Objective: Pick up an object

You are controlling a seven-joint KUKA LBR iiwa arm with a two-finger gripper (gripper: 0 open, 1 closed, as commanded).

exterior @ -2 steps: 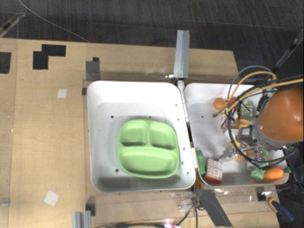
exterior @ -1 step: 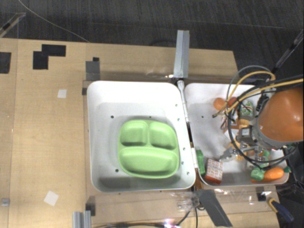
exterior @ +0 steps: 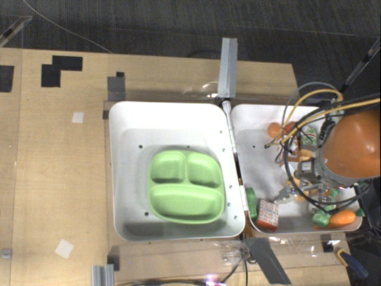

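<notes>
My gripper (exterior: 299, 189) hangs low over the right bin (exterior: 257, 137), mostly hidden beneath the orange wrist band (exterior: 356, 146) and a tangle of cables. A small red and white box (exterior: 267, 214) lies at the bin's front left, just left of the gripper. Beside the box, a green object (exterior: 250, 199) leans against the divider wall. A toy carrot (exterior: 342, 219) with a green top lies at the front right. An orange object (exterior: 274, 130) sits toward the back, partly behind cables.
The left bin (exterior: 128, 130) holds a green divided plate (exterior: 186, 186) in its middle. A grey post (exterior: 228, 67) stands behind the seam between the bins. Wooden bench surface lies to the left.
</notes>
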